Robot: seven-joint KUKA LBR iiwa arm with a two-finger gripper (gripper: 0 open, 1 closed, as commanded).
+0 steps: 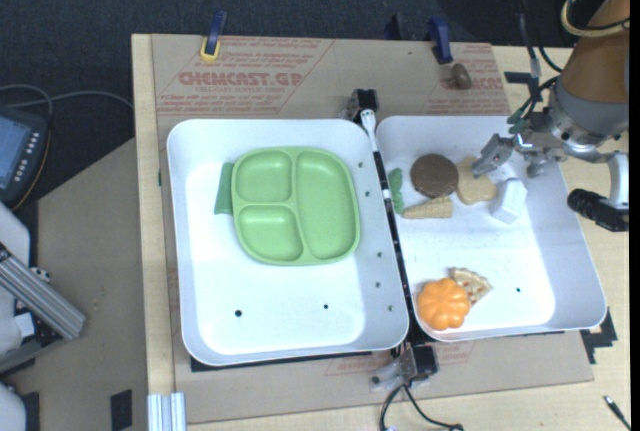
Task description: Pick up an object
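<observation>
Two fingers (503, 162) spread open, holding nothing, above the right bin (560, 279).

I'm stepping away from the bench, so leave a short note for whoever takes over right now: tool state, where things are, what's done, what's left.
Tool: low over the right bin's far side; grip state unclear, nothing seen held.
Right bin: brown round piece, tan piece beside it, white block just under the tool, pale wedge, orange pumpkin at the near edge.
Left bin: green divided plate.
Done: no pick confirmed.
Left: grasp and lift one object.
</observation>
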